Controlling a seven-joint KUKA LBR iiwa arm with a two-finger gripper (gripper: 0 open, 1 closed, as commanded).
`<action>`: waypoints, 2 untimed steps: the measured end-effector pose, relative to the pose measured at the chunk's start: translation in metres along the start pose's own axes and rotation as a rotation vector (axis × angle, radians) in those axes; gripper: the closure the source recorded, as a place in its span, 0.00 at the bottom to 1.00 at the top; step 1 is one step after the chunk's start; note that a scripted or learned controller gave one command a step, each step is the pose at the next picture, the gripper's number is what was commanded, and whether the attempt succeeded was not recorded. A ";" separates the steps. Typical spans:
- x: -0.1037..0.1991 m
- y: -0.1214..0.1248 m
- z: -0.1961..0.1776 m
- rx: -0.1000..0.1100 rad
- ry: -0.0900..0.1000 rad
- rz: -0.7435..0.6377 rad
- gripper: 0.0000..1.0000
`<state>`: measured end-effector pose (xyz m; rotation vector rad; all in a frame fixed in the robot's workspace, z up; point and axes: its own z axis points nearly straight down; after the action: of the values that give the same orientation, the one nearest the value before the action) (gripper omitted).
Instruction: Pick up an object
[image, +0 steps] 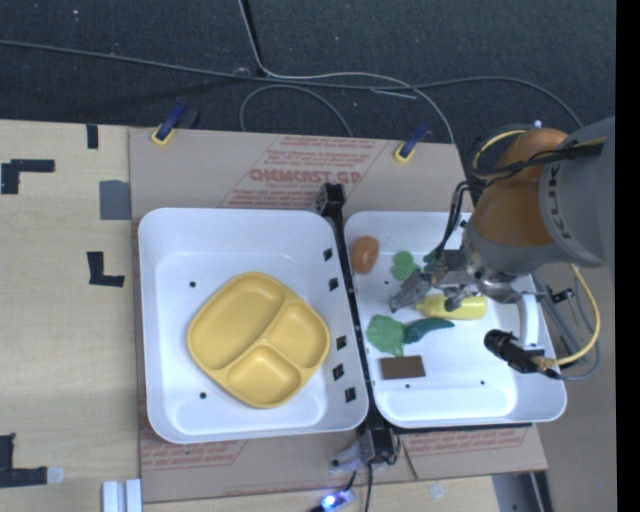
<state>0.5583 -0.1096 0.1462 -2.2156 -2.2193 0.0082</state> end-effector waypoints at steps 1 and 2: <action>0.001 -0.001 0.043 -0.005 -0.002 0.000 0.00; 0.000 -0.001 0.062 -0.008 -0.003 0.000 0.00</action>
<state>0.5570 -0.1091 0.0841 -2.2215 -2.2245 0.0018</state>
